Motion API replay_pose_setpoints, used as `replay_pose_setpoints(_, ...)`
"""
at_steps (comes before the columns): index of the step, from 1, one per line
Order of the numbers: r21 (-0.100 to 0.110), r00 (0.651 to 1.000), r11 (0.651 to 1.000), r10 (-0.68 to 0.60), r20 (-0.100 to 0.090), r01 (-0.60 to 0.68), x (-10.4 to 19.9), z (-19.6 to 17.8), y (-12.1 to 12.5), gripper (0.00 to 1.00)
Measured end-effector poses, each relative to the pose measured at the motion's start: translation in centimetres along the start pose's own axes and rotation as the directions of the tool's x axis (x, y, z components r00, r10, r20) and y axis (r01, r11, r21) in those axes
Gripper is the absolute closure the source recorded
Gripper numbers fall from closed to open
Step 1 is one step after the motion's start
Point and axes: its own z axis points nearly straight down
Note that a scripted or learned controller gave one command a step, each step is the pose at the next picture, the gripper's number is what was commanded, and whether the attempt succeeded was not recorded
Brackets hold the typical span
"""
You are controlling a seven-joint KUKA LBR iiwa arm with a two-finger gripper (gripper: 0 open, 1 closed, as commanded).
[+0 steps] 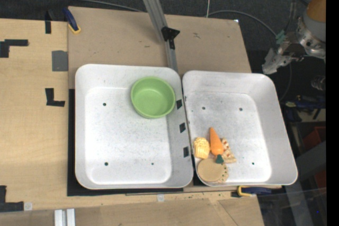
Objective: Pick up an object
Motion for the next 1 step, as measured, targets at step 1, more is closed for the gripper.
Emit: replay_pose_setpoints(1,0.007,1.0,1.0,-0.003,-0.003,0.003,5.03,1.6,0.88,1.0)
